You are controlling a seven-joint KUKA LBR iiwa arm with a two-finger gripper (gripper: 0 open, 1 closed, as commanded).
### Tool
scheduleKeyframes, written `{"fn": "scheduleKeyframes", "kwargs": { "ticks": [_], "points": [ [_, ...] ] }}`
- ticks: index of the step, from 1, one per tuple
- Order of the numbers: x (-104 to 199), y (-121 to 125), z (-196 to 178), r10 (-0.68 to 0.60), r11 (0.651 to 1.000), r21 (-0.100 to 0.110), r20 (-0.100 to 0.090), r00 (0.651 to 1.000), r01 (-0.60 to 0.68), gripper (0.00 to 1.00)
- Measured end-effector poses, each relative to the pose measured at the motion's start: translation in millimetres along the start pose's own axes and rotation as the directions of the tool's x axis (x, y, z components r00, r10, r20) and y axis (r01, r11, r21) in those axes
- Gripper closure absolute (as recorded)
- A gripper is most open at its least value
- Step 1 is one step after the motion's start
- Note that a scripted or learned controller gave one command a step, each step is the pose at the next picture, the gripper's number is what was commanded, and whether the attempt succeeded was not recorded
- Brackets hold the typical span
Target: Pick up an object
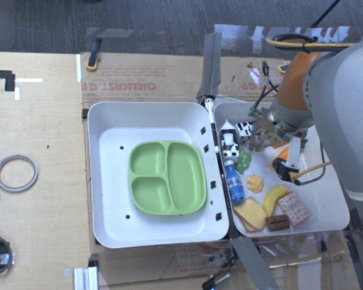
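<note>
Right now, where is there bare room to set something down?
Left bin: white floor all around the green divided plate, whose three compartments look bare. Right bin: crowded, with blue bottle, banana and other items packed below the hand.

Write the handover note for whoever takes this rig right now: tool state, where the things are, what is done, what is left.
Tool: low in the back of the right bin, among the items; its grip state cannot be read from this view, and nothing is seen in it.
Right bin holds: blue bottle, banana, bread slice, brown block, pink patterned packet, green item, small yellow piece.
Left bin: green divided plate, nothing on it.
Done: arm is down over the items.
Left: grasp one and lift it; no pick confirmed yet.
</note>
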State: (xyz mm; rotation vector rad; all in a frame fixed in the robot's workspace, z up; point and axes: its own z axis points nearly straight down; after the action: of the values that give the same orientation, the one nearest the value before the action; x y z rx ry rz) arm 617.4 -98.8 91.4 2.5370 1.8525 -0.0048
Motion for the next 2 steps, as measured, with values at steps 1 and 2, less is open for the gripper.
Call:
{"fn": "scheduleKeyframes", "kwargs": {
  "ticks": [1,2],
  "points": [
    [-0.1,-0.1,0.1,0.001,1.000,0.000,0.000,1.000,-0.001,0.00],
    [10.3,18.2,6.2,0.137,0.989,0.052,0.015,0.990,-0.137,0.00]
  ]
}}
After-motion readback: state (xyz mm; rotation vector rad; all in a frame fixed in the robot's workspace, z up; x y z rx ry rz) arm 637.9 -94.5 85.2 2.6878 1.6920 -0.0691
